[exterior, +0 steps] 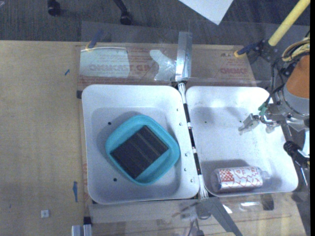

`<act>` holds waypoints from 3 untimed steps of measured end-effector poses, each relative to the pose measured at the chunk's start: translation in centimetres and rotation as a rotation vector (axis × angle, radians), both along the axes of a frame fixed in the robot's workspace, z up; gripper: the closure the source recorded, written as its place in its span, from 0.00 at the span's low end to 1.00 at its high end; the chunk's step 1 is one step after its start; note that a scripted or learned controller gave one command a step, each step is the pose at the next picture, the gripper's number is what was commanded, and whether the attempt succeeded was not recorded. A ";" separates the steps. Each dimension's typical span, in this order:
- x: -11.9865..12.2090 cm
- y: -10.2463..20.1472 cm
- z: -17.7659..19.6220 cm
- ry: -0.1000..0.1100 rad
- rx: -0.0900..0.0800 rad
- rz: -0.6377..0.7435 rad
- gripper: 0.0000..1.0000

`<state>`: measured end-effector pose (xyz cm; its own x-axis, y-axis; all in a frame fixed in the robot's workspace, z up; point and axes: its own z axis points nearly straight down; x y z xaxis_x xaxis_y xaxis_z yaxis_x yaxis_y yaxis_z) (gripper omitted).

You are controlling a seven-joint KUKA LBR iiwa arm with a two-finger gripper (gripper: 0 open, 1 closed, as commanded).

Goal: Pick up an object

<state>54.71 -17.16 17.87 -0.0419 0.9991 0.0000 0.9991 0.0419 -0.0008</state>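
A: Camera view, what's the arm doing?

B: Arm (298, 90) comes in from the right edge, over the right bin (216, 100). Orange band sits at the far right, grey wrist below it, and the hand (244, 126) points left, toward the middle of that bin. It looks raised above the bin floor, over bare white plastic, roughly level with the bin's mid-height.

A: Hand state?

B: Can't tell. The tip is small and blurred, and nothing shows between the parts at the tip.

A: Objects?

B: Right bin: a red-and-white patterned packet (239, 177) lying on its side along the near wall, long axis left-right, one clear end toward the right. It's well apart from the hand, below it in the frame. Left bin (93, 112): a teal bowl-like tray (170, 151), rotated so its corners point up and down in the frame, with a dark ribbed block (139, 151) lying inside it, also rotated. Both sit centre to low-centre in that bin.

A: Anything else around?

B: The two bins touch along a shared seam in the middle. Wood-coloured surface (39, 132) to the left. A yellow rod (293, 14) runs diagonally at top right, above the arm.
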 end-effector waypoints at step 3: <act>-6.8 6.9 -2.6 -0.001 -0.002 -0.269 0.00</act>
